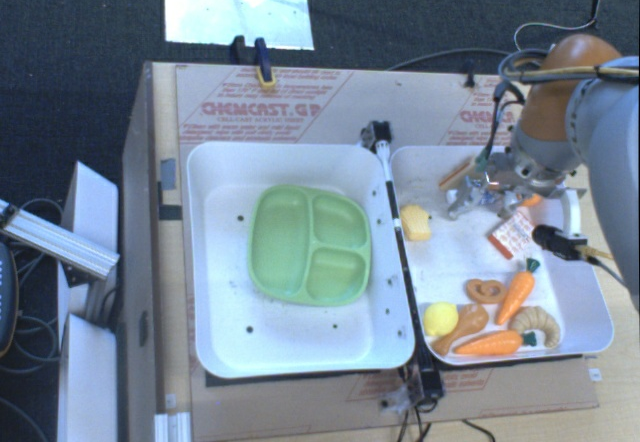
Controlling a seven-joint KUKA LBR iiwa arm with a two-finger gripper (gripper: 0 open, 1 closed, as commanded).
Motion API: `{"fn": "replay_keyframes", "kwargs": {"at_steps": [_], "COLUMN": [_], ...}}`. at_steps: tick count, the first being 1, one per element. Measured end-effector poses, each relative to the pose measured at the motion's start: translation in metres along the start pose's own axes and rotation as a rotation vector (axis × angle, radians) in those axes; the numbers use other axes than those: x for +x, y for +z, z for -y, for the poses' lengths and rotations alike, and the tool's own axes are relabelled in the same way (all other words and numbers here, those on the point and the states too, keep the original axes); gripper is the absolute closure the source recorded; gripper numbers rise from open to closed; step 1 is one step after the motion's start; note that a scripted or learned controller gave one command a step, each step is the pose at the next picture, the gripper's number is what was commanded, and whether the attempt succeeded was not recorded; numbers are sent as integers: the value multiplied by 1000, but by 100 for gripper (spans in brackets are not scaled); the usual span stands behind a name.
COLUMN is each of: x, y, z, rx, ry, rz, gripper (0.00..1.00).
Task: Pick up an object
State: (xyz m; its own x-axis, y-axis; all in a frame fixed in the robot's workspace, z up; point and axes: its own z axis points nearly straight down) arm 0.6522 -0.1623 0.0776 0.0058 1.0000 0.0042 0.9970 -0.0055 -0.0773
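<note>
My gripper (pixel 472 200) hangs low over the back part of the right bin (pixel 600 325), open, with nothing between its fingers. An orange stick (pixel 455 175) lies just behind it on the left. A red and white packet (pixel 512 231) lies just to its right front. A yellow wedge (pixel 415 223) sits by the bin's left wall. Toward the front lie a pretzel (pixel 487 290), a carrot (pixel 517 295), a second carrot (pixel 495 342), a croissant (pixel 537 323), a lemon (pixel 440 317) and a drumstick (pixel 460 327).
The left bin (pixel 215 230) holds a green divided plate (pixel 308 245). A black divider (pixel 392 220) runs between the bins. The arm's wrist, cables and a black plug (pixel 555 240) hang over the right bin's back right corner.
</note>
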Motion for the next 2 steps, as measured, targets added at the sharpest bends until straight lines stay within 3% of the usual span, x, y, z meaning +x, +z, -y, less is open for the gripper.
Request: {"fn": "replay_keyframes", "kwargs": {"at_steps": [1,2], "x": [3,-1], "y": [0,0], "z": [0,0], "rx": [-2,1], "ry": [3,0], "rz": [6,-4], "gripper": [0,0]}}
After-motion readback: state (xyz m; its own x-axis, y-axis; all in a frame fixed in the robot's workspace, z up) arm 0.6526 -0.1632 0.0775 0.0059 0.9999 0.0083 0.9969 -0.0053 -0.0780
